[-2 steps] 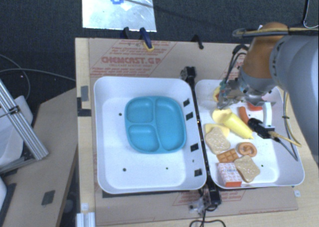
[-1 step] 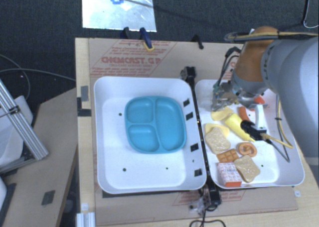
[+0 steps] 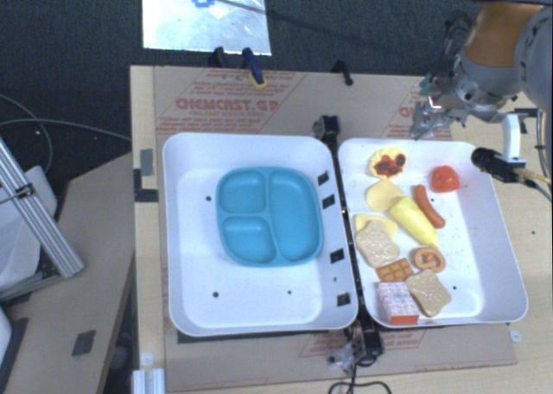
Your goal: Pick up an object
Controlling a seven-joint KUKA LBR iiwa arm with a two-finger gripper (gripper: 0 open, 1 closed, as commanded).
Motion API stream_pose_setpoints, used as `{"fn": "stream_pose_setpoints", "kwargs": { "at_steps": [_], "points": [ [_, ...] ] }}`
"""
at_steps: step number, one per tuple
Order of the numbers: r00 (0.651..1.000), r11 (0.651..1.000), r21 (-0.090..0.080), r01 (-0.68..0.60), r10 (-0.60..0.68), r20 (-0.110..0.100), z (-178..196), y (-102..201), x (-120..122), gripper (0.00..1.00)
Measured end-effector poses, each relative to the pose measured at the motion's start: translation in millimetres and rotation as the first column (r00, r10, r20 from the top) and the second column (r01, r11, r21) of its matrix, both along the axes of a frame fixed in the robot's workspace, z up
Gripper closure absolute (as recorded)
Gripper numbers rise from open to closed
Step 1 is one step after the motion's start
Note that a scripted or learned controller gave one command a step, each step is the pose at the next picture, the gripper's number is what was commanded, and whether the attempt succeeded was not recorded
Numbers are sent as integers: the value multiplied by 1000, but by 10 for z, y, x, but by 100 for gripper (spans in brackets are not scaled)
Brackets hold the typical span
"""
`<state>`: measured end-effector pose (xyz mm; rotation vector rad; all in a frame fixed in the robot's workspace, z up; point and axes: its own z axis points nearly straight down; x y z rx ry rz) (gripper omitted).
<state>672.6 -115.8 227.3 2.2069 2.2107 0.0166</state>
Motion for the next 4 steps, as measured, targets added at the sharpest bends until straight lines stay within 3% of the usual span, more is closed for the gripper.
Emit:
{"fn": "stream_pose_setpoints", "kwargs": {
  "at_steps": [1,2,3,4],
  "points": [
    [1000,1000,4,-2,2,-16,-102,23,-35,0],
    [1000,1000,5,2,-2,-26,-1507,-163,-80,0],
    [1000,1000,7,-9,9,-12,-358,569,-315,0],
    [1000,1000,6,-8,8,-10,234,1017,-14,0]
  ]
}}
